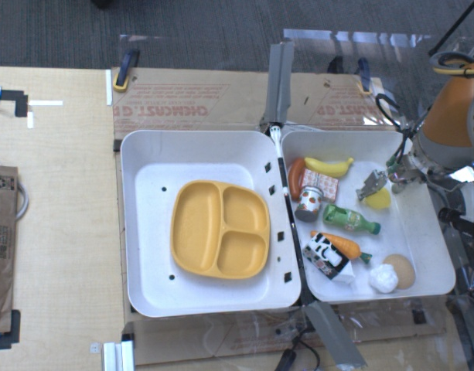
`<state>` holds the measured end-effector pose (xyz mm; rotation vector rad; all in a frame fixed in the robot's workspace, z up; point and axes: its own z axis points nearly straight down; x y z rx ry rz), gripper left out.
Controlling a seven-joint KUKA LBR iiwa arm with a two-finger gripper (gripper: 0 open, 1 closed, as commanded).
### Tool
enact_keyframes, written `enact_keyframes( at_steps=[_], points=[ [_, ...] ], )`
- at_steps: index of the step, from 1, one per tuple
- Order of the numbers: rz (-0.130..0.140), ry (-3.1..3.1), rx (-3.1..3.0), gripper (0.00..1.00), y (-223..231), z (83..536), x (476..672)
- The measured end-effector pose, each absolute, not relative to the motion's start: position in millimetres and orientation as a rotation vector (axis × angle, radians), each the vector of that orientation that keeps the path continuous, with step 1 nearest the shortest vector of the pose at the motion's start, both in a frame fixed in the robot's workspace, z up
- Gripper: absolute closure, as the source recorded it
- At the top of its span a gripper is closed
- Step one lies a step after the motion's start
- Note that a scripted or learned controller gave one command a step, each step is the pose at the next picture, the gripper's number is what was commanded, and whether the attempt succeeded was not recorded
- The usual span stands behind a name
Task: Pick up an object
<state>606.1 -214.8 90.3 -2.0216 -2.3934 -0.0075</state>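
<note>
My gripper (373, 185) hangs low in the right bin (430, 230), near its right side, just above and touching the top left of a small yellow lemon-like object (380, 200). The arm's orange band (451, 114) rises behind it at the right edge. Left of the gripper lie a banana (329, 165), a red object (296, 178), a patterned small box (318, 182) and a can (308, 203). Below it lie a green bottle (349, 219), a carrot (343, 244), a black-and-white carton (327, 257), a white ball (383, 279) and a tan egg-shaped object (403, 268).
The left bin (144, 207) holds a yellow divided plate (219, 229). A ridge (283, 207) where the two bins meet runs down the middle. Cardboard (190, 99) lies behind the bins, and a brown paper bag (3, 238) sits at the far left.
</note>
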Motion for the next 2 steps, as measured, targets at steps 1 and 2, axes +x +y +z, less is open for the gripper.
enact_keyframes(
  at_steps=[1, 2],
  points=[
    [-0.002, -2.4, -2.024, 1.0, -217.3, 99.3, 606.5],
    [0.002, -2.574, -1.801, 1.0, -158.9, 212.2, 610.8]
  ],
)
